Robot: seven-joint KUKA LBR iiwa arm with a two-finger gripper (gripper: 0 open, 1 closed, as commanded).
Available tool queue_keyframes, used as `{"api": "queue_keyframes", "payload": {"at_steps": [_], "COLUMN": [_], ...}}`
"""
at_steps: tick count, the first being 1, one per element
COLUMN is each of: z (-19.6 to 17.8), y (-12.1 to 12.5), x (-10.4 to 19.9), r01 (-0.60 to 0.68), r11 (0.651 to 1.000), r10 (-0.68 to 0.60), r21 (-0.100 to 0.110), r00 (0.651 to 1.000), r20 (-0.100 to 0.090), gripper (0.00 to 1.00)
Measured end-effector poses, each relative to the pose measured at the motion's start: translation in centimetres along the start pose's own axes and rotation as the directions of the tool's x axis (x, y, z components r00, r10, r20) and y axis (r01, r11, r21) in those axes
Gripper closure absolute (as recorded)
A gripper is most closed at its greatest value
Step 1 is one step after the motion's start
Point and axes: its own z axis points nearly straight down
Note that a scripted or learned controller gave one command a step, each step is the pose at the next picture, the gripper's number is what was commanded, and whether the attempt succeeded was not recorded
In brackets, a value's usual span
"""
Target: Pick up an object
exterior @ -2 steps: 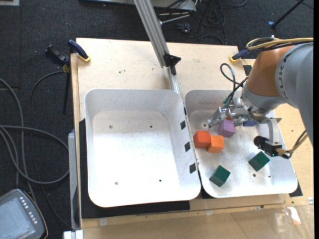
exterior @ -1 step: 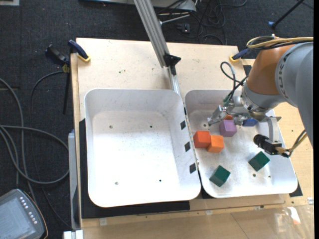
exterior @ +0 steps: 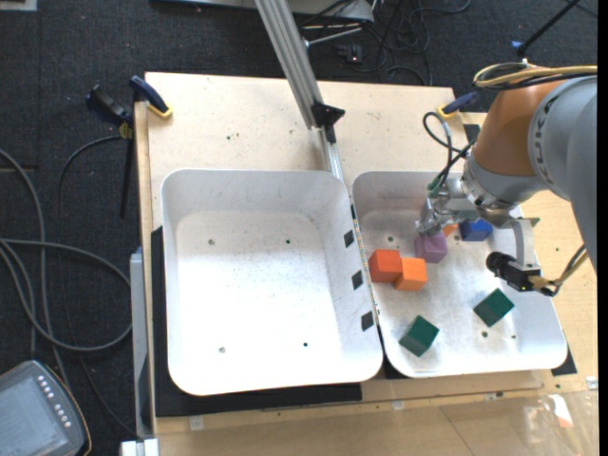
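My gripper [exterior: 434, 224] hangs over the upper middle of the right bin [exterior: 541, 350], right above a purple block [exterior: 434, 247] that it touches or nearly touches. Two orange blocks lie just left of it, a darker one [exterior: 385, 265] and a lighter one [exterior: 412, 274] pressed together. A blue block [exterior: 475, 228] peeks out from under the wrist. Two dark green blocks lie nearer the front, one [exterior: 419, 334] at the front left and one [exterior: 494, 307] toward the right.
The left bin [exterior: 190, 198] stands beside the right one, sharing a raised divider [exterior: 356, 255]. A slanted metal rail [exterior: 290, 50] crosses the bench at the back. Cables and a black fitting [exterior: 508, 269] hang from the wrist over the right bin.
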Motion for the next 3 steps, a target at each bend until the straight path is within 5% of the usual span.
{"api": "queue_keyframes", "payload": {"at_steps": [1, 2, 3], "z": [-5.5, -7.3, -7.5], "y": [0.7, 0.8, 0.4], "x": [-1.0, -1.0, 4.6], "r01": [0.001, 0.001, 0.007], "r11": [1.000, 1.000, 1.000], "r10": [-0.001, -0.001, -0.007], "r21": [0.018, 0.021, 0.026], "r00": [1.000, 1.000, 1.000], "r20": [-0.008, -0.009, -0.012], "gripper": [1.00, 1.00, 1.00]}}
